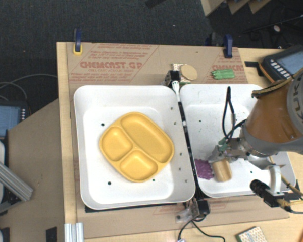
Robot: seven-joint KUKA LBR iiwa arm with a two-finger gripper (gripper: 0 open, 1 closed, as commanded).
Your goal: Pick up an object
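We look down on a bench [116,59] covered with brown printed board, on which two shallow white bins sit side by side, their inner rims touching along a dark seam. In the left bin [86,135] we see a yellow divided plate [136,146] with three compartments, lying flat near the bin's middle and turned at a slant to the bin walls. The right bin [202,110] holds the arm's working end: the arm [278,120], with its orange band, reaches in from the right and bends down toward the bin's near left part. The gripper [223,155] sits low over the bin floor there, and we cannot tell how its jaws stand, since the wrist body hides them from above. Just below the gripper lies a tan cylindrical object [222,171], and touching or just beside that, toward the seam between the bins, a small purple object [204,169] rests on the bin floor. We cannot tell whether the tan object is between the jaws or merely lying under them. A black cable [226,110] loops up from the wrist across the right bin. Beyond the bins, on the far board, we see a green object [222,74] and a round tan disc [188,73], well apart from the gripper.
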